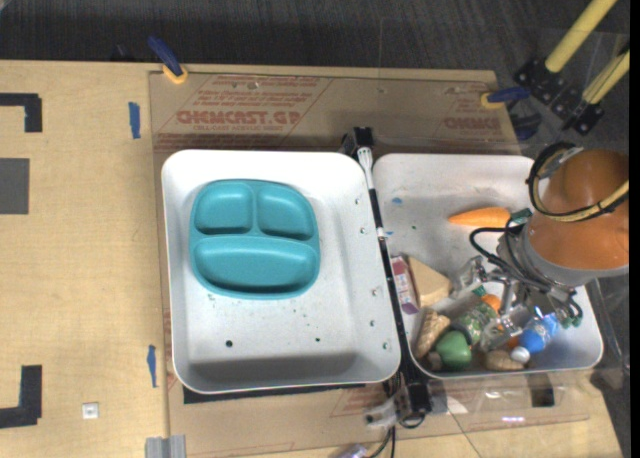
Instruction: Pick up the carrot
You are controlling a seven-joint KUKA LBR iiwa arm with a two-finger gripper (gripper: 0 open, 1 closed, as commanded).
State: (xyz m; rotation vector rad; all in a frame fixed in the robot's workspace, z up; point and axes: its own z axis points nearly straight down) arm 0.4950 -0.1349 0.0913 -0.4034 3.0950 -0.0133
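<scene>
The arm's orange band (585,211), the thing closest to the camera, looms large at the right edge and hangs over the right bin (430,181). Beneath it the gripper (492,298) reaches down into a heap of small items in the bin's near half, and wires and clutter make it impossible to tell how the claw stands. The carrot (482,216), orange and lying flat, rests on bare white floor in the far half of that bin, its right end slipping under the arm's bulk. It sits well apart from the claw, which is over the pile rather than over the carrot. Outward from the carrot, the pile holds a green round item (454,348), a tan speckled piece (431,330), a blue-and-white item (540,332), and a flat pale card (428,281) leaning near the bin's left wall. Across the divider, the left bin (200,346) carries a teal divided plate (255,237). The risk, as it appears, is that the claw closes on something from the heap instead of the carrot, since it is low among those items. Another is that, with the carrot lying flat and smooth on slick plastic, a grasp taken off-centre may squeeze it sideways out of reach or against the far wall.
</scene>
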